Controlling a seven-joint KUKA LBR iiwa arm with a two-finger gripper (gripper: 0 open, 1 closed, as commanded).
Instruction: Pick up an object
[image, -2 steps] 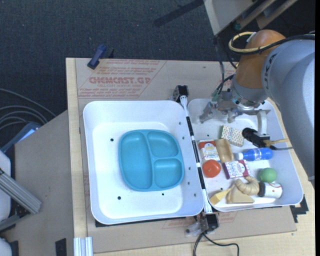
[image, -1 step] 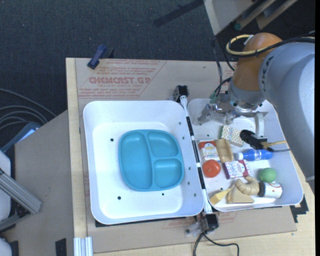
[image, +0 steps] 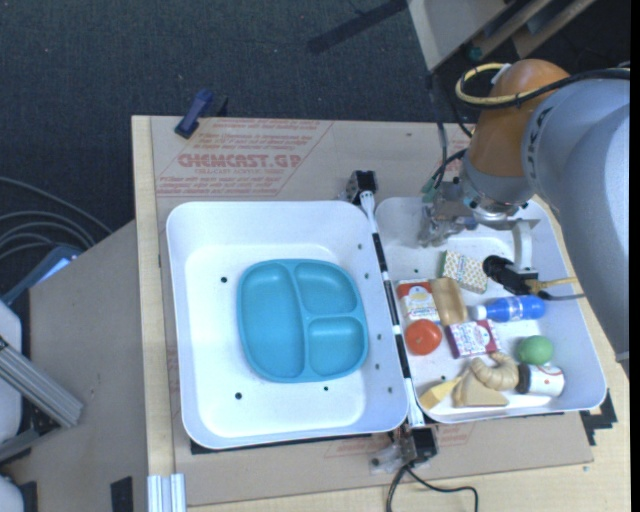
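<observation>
Arm: I see the grey arm (image: 575, 130) reaching in from the right, its orange band above the back of the right bin (image: 590, 372).
Gripper: the gripper (image: 443, 222) hangs over that bin's bare back-left corner; I see nothing in it, and I cannot tell its opening from this slant.
Targets: the candidates crowd the right bin's middle and front: a red ball (image: 422, 338), green ball (image: 537, 349), blue bottle (image: 510, 309), patterned block (image: 464, 271), croissant-like piece (image: 494, 374).
Nearest: the patterned block lies just in front of the gripper.
Handling: I judge these toy foods light and fairly stiff; the balls and the bottle look smooth and likely to roll or slip.
Grip point: I would take the block across its flat sides, where it stands apart from its neighbours.
Left bin: the left bin (image: 200, 240) carries a blue divided plate (image: 300, 318), too broad and flat for an easy pinch.
</observation>
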